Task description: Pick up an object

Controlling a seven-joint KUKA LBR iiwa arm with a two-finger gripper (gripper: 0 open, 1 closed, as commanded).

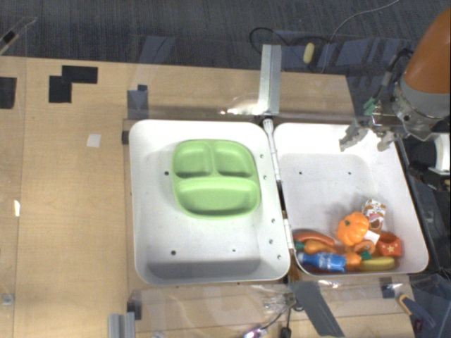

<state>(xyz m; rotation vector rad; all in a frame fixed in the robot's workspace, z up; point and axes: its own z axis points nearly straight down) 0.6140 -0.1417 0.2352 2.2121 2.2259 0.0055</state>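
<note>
I observe the gripper (366,136) at the upper right of the frame, over the far edge of the right bin (317,189), its jaws apart with nothing between them. The toys (349,243) lie heaped in that bin's lower right corner, well apart from it. A green divided plate (213,177) sits in the left bin (151,210).

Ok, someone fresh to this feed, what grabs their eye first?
Probably the green divided plate, alone in the left bin. Next, the bright toy clutter in the right bin's near corner, topped by an orange pumpkin. The gripper hangs open over that bin's far right edge, holding nothing.
</note>
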